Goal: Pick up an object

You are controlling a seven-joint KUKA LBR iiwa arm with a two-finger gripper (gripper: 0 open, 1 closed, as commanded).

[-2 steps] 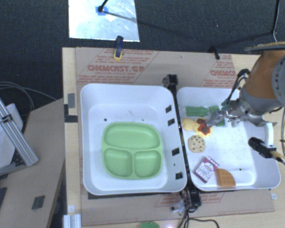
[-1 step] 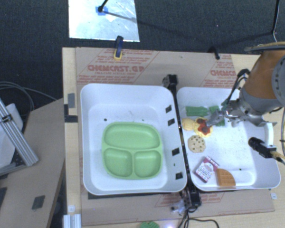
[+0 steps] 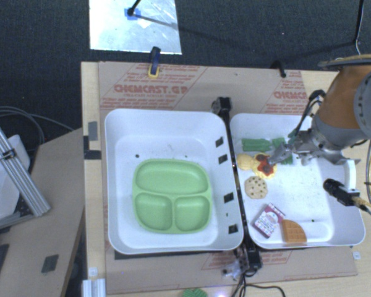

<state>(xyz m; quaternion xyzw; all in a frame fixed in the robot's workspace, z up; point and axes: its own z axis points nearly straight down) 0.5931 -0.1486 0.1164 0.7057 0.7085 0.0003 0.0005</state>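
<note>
A small red and yellow toy [image 3: 264, 164] lies in the right bin [image 3: 334, 228], just beside a yellow piece [image 3: 245, 162] and a green item [image 3: 255, 144]. The gripper [image 3: 278, 155] is lowered right at this cluster; whether the jaws are apart or together cannot be told. A cookie [image 3: 255, 187], a red packet [image 3: 268, 220] and a waffle-like piece [image 3: 293, 231] lie nearer the front. A green divided plate [image 3: 171, 195] sits in the left bin [image 3: 120, 141]. Because the toys are crowded, a neighbour could be nudged or the grasp missed. The jaw tips are blurred against the toys.
</note>
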